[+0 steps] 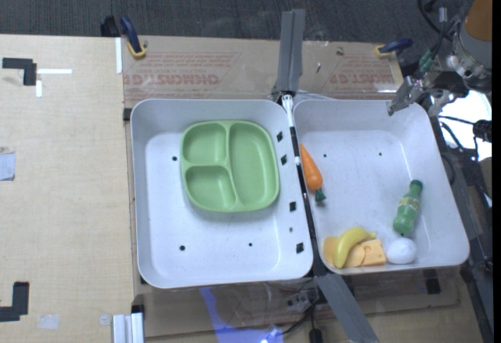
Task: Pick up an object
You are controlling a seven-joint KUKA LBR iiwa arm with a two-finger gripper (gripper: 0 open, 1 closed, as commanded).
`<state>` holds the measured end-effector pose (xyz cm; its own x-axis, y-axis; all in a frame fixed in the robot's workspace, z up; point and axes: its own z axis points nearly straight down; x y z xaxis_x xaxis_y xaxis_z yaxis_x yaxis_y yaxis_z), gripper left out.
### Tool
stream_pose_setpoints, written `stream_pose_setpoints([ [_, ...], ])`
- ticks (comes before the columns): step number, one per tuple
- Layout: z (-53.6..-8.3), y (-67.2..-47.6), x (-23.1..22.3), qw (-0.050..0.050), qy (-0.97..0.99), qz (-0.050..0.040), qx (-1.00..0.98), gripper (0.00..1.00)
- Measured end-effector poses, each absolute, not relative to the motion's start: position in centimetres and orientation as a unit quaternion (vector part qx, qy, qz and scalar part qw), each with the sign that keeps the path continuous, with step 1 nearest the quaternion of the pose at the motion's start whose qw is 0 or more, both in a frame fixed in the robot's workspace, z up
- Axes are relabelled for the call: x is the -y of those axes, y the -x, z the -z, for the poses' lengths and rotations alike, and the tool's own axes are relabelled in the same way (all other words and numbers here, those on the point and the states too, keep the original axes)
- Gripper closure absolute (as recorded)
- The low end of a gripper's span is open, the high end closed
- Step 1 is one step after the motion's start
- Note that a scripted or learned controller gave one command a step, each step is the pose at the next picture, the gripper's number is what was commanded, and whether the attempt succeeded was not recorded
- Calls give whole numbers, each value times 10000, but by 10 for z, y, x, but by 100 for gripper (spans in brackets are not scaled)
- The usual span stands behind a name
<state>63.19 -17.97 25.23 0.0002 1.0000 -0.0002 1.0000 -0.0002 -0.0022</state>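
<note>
Pale wood covers the table (63, 200), which carries two white bins side by side. At the right bin's (368, 138) far right corner the arm (476, 28) hangs with its claw (409, 95) above the rim, holding nothing; whether it is apart or together I cannot tell. A green sectioned plate (230, 167) lies in the left bin (211, 255). The right bin holds a green bottle (408, 207), banana (347, 244), carrot (311, 170), cheese wedge (373, 252) and white egg (401, 250).
</note>
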Motion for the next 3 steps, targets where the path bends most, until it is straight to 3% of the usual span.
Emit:
stream_pose_setpoints([
  [1, -145, -606, 133, 9, 6973, -11, 7167, 0],
  [2, -110, -570, 194, 3, 6793, -7, 7338, 0],
  [3, -91, -520, 209, 7, 6855, -4, 7281, 0],
])
